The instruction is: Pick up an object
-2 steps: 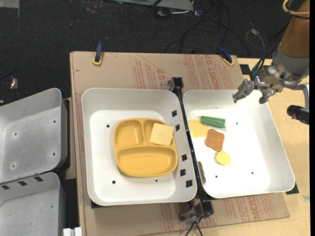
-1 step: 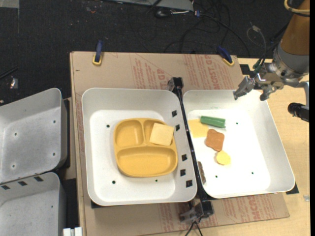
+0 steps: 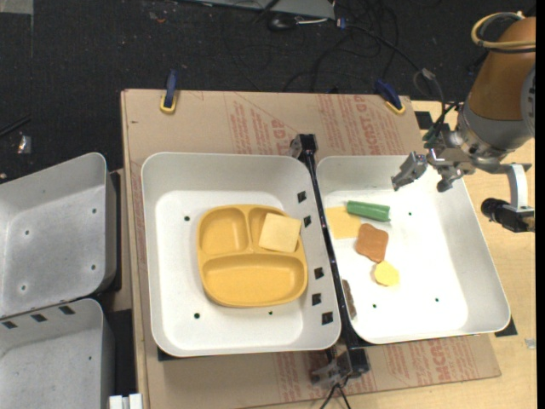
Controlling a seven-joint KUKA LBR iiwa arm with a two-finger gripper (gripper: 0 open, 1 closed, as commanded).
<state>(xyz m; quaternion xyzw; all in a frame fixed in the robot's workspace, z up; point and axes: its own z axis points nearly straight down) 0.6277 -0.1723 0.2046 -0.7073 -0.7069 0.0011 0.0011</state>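
A fixed overhead view looked down at a slant on a cardboard-covered bench carrying two shallow white plastic bins side by side, a black divider rail running between them; the left white bin held a yellow moulded plastic tray with three compartments, and a pale yellow square slab like a cheese slice lay tilted across the tray's upper right compartment.

The right white bin held four small toy food pieces grouped near its left side: a green rod-shaped piece lay almost level, its left end over a flat pale yellow sheet that rested against the bin's left wall; just below the green rod sat a brown, rounded, bread-like piece; touching that piece's lower edge was a small bright yellow round piece.

The grey arm with its orange band reached in from the right; its two-finger gripper hung over the upper part of the right bin, well apart from the food pieces, its two dark fingers spread wide with nothing between them.
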